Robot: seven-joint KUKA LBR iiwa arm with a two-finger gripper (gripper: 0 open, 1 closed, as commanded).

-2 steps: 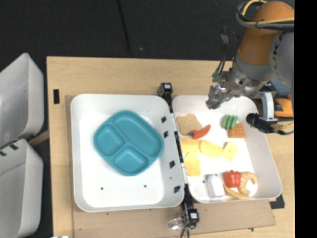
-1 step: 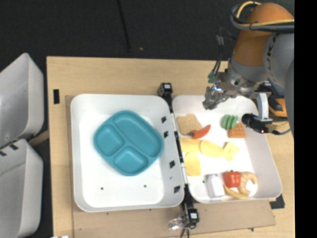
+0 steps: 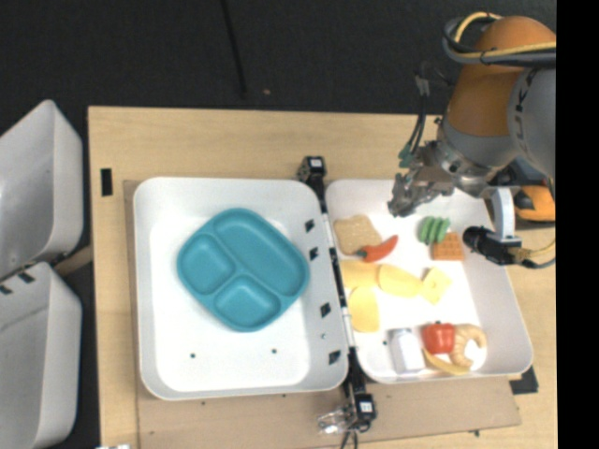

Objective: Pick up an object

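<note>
Tabletop (image 3: 112,148): light wood, bearing two shallow white bins side by side.

Left bin (image 3: 154,344): one blue divided plate (image 3: 243,267), lying flat near the middle.

Right bin (image 3: 501,321): assorted toy food. Listed are a slice of bread (image 3: 353,231) against the near-left wall, a red pepper (image 3: 383,248) touching it, yellow cheese pieces (image 3: 402,283) in the middle, a green ridged item (image 3: 433,228) with an orange waffle-like block (image 3: 448,247) just beside it, and a red-and-white cluster (image 3: 447,340) at the front with a small pale block (image 3: 405,349) next to it.

Tool (image 3: 404,204): held over the back left corner of the right bin, above the bread and near the green item. Its opening cannot be told; nothing is seen held in it.

Task status: not yet done. All candidate objects are judged to lie in the right bin, none lifted. Descent, closure on one item and lift are judged to remain.
</note>
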